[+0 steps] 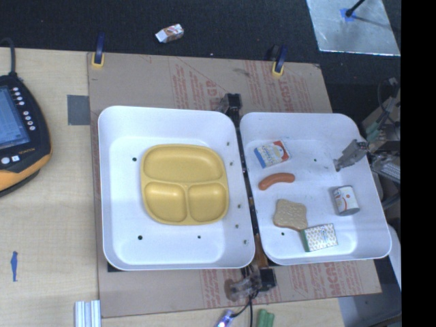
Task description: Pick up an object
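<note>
My gripper (pixel 349 154) at right edge of frame, over right bin's (pixel 368 247) upper right rim. Jaw opening: cannot tell. Can (pixel 345 199) lies below, apart from me.

- A small carton (pixel 271 154) lies flat near the right bin's far left corner.
- A sausage (pixel 276 180) lies just below it.
- A bread slice (pixel 290 214), a can (pixel 345 199) on its side and a patterned packet (pixel 319 237) lie nearer the front.

Grey metal pincer (pixel 349 154) with dark slim fingers, pale grey-green mechanical parts behind it at the frame's right
</note>
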`<state>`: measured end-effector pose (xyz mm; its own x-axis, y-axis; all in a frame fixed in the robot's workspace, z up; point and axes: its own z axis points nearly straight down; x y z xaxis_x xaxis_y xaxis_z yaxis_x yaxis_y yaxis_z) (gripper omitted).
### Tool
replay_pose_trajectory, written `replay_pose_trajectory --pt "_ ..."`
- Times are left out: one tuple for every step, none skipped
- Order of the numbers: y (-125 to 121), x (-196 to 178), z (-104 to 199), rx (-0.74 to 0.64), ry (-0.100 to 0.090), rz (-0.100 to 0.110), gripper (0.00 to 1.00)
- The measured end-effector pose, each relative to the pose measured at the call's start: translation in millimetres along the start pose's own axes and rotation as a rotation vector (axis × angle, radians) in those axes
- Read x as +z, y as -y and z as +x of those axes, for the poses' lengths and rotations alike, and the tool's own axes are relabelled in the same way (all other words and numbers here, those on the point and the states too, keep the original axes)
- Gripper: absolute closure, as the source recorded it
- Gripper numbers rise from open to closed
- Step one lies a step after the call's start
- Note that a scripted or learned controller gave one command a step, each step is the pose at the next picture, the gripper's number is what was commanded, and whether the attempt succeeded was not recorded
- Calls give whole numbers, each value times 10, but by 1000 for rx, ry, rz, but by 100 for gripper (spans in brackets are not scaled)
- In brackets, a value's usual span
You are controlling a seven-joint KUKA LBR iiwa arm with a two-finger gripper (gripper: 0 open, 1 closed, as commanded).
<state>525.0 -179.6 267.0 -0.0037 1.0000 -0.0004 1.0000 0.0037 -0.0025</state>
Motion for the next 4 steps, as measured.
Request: replay_pose_trajectory --pt "68 1761 658 -3 0 2 0" --pt "-453 1748 -144 2 0 -1 0" --pt "-75 1756 -94 -1 0 1 0" --pt "-464 655 872 -2 -2 -2 0"
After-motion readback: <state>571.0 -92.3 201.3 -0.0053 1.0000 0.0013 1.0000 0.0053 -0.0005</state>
